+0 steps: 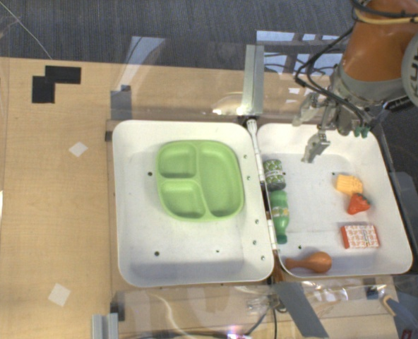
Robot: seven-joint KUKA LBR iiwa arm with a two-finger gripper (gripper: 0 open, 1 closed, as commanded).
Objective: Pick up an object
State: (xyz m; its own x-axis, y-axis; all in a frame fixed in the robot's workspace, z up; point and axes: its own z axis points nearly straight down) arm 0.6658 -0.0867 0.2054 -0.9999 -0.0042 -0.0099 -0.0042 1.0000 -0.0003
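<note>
Item: right bin [385, 162], contents 6 pcs.
- Green bottle [278, 215], lying lengthwise along the bin's left wall, label end toward the far edge; touching or just beside the divider.
- Yellow piece [349, 183] (corn-like) near the right wall, mid-length.
- Red piece [358, 204] just beside it on the near side, the two touching or nearly so.
- Red/white box [359, 236], flat, toward the near-right corner.
- Brown pear-shaped piece [312, 262] against the near edge, left of ctr.

Item: left bin [128, 246]. Holds a green divided plate [198, 179], three compartments, roughly central.

Item: arm, gripper [315, 147]. Reaches in over the right bin's far edge; orange band above the far-right corner, wrist angled down and toward the left. Fingers [312, 151] hang over bare bin floor near the far edge, apart from every object. Nothing between them; gap can't be read, so released or clenched: cannot tell.

Step in hand (judgement): approach, no target contacted yet. Task early.

Handling notes (judgement): box likely the easiest pick, flat sides, free space all round. Yellow/red pair crowd each other, risk of nudging one while closing on the other. Bottle hugs the wall, so little room for a finger on that side; round body may roll. Centre over the chosen pc., align across its narrow axis, descend straight.
</note>
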